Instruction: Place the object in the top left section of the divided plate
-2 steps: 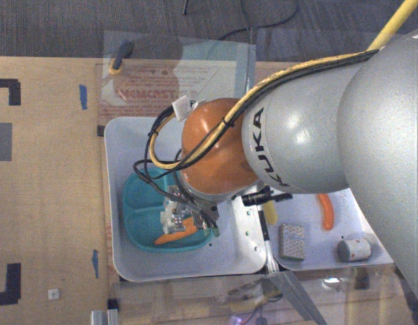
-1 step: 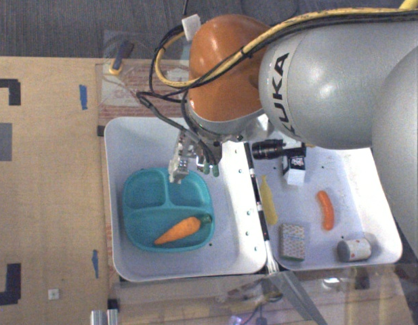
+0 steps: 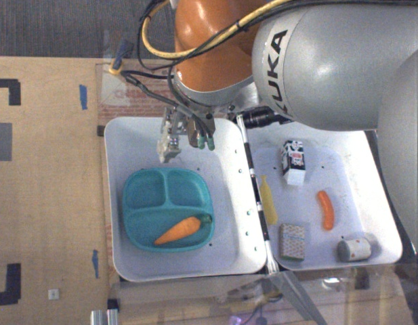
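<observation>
Divided plate (image 3: 137, 205) sat in left bin (image 3: 222, 249), carrot (image 3: 177, 231) lying in its near section, not top left. Gripper (image 3: 188, 141) hovered just beyond the plate's far edge, fingers slightly apart, holding nothing. Looked like pre-grasp; next: descend on carrot, pinch. Right bin (image 3: 378, 175) held clutter

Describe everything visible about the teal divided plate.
The teal divided plate is a rounded square that looks like matte plastic, with raised ridges splitting it into three sections: two smaller ones at the top and one wide one along the bottom. It lies flat in the left white bin, toward that bin's lower left. A carrot lies aslant in the wide bottom section, its green tip near the right rim. The hand hovers above the plate's upper edge, not touching it.
</observation>
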Controlling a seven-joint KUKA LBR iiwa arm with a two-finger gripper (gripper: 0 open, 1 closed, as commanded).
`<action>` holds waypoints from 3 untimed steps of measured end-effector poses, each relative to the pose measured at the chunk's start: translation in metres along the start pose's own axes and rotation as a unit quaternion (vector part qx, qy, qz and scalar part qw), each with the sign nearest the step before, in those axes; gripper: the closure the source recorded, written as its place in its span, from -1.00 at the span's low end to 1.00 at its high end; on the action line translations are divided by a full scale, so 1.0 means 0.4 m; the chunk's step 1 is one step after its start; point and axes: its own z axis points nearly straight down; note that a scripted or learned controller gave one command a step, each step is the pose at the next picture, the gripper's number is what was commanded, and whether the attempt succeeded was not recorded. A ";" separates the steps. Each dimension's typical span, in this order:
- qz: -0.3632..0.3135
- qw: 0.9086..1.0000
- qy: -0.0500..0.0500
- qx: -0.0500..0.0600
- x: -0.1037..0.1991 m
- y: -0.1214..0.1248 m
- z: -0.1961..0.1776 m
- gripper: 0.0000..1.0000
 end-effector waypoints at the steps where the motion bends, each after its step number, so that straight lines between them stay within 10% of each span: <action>1: 0.070 0.998 0.003 0.000 0.233 -0.025 0.402 1.00; 2: 0.096 0.995 0.002 0.001 0.084 -0.191 -0.020 1.00; 3: 0.141 0.990 -0.013 -0.006 0.132 -0.132 0.373 1.00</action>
